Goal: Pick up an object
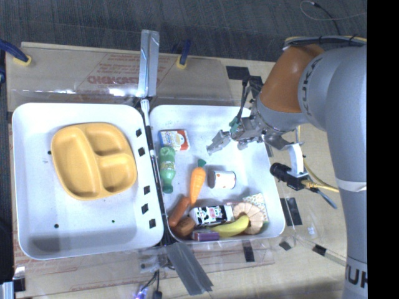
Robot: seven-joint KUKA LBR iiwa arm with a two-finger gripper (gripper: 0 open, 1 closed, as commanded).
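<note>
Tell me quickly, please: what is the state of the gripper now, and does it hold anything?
Gripper: above the right bin, nothing seen between its jaws; open or closed cannot be told.

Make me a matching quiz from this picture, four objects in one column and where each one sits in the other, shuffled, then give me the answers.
Things:
1. yellow tray
2. green bottle
3. banana
4. gripper

Places:
A. near edge of the right bin
B. in the left bin
C. over the right bin's upper middle
D. along the right bin's left wall, below the small carton

Pairs: 1-B, 2-D, 3-A, 4-C
</note>
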